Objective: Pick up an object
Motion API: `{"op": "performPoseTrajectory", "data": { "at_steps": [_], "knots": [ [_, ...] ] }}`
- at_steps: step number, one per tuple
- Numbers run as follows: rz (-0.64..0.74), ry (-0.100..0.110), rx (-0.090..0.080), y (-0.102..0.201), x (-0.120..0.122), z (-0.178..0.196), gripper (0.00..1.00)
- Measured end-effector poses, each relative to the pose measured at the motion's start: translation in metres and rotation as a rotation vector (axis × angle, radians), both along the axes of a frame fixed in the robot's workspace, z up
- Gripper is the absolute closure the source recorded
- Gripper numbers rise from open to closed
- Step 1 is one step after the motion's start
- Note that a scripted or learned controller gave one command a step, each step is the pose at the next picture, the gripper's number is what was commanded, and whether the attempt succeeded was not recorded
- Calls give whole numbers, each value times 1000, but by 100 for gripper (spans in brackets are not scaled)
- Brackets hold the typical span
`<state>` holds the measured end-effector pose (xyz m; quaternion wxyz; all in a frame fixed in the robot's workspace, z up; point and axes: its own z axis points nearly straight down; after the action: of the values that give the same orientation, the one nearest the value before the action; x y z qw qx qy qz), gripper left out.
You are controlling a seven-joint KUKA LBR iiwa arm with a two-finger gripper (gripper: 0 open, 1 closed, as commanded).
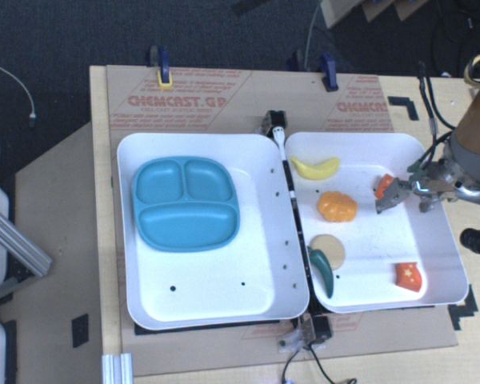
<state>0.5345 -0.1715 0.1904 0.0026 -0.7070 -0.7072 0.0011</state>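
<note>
The right bin [432, 290] holds a yellow banana [315, 167], an orange rounded fruit [337, 206], a tan disc [330, 247], a dark teal curved piece [323, 273] and a red-orange piece [409, 275]. A small orange-red object [383, 186] lies toward the bin's right side. My gripper [406, 202] hangs low over that side with its fingers spread open. The left finger [389, 201] sits just below and against the orange-red object, which is outside the gap rather than between the fingers.
The left bin [256, 286] carries a blue divided plate [186, 203]. A black divider strip [289, 190] runs between the bins. Blue clamps [329, 72] stand on the board's back edge, and cables trail at the far right.
</note>
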Motion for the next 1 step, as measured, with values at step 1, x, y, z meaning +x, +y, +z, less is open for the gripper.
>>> {"op": "performPoseTrajectory", "data": {
  "at_steps": [1],
  "knots": [
    [0, 1, 1, 11, -3, -52, 0]
  ]
}}
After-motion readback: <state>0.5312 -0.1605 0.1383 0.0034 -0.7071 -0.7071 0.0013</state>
